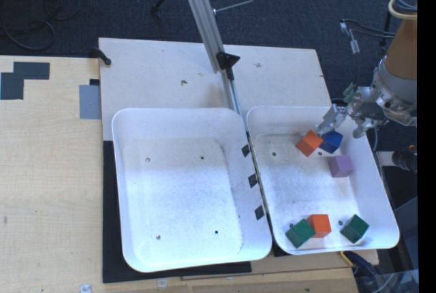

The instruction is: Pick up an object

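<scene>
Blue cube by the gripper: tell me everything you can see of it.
The blue cube is small, solid-coloured, matte like foam or painted wood. It sits in the right bin, near the far right side, slightly turned. An orange cube touches its left side; a purple cube lies just nearer, apart. The gripper hangs right above it.

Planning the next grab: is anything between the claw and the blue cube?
Nothing visible. The claw hangs right above the blue cube in the right bin; an orange cube touches its left side and might crowd a finger.
</scene>
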You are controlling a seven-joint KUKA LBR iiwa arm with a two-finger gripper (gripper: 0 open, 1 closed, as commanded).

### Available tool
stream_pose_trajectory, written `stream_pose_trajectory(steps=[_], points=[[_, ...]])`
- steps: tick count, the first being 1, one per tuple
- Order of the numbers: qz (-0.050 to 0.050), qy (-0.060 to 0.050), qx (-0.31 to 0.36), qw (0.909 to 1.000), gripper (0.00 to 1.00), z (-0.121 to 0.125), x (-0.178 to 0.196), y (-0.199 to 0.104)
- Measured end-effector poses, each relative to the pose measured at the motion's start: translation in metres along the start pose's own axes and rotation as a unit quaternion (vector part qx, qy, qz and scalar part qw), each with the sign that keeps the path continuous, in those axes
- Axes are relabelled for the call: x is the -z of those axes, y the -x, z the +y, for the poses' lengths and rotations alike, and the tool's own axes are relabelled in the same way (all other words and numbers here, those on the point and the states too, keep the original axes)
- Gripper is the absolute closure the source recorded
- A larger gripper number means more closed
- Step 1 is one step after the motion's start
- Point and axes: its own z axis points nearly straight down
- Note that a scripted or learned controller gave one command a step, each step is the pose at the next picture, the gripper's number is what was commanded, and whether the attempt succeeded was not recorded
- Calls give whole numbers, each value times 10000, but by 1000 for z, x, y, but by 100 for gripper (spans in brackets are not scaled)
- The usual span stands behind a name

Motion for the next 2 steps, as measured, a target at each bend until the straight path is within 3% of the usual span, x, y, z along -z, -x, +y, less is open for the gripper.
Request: stream_pose_trajectory(steps=[1,2], points=[[4,-36,19,10000,0,54,-129,13],[-8,4,3,10000,0,77,-165,-8]])
